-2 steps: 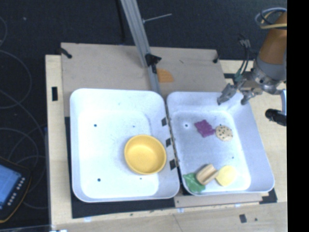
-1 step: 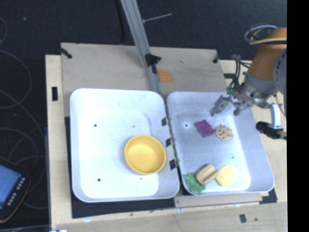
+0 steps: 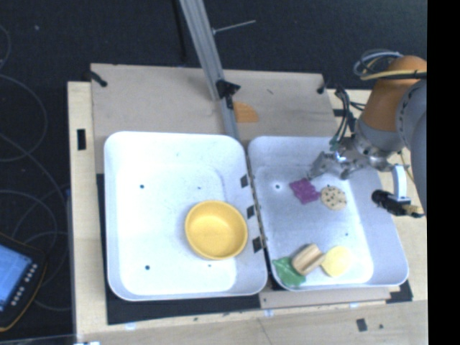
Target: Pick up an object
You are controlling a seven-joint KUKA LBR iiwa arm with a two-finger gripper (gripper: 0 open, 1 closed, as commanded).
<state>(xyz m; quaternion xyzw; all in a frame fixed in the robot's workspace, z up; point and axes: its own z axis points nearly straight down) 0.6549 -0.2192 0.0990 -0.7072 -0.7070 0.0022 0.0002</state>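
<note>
I see the gripper (image 3: 332, 165) hanging over the right bin (image 3: 381, 261) near its far edge, fingers spread apart with nothing between them. Just below it lie a purple block (image 3: 304, 190) and a speckled cookie (image 3: 333, 197). Along the near edge sit a green piece (image 3: 286, 271), a tan block (image 3: 306, 258) and a yellow lump (image 3: 336, 261). A yellow bowl (image 3: 215, 229) rests in the left bin (image 3: 136, 164).
</note>
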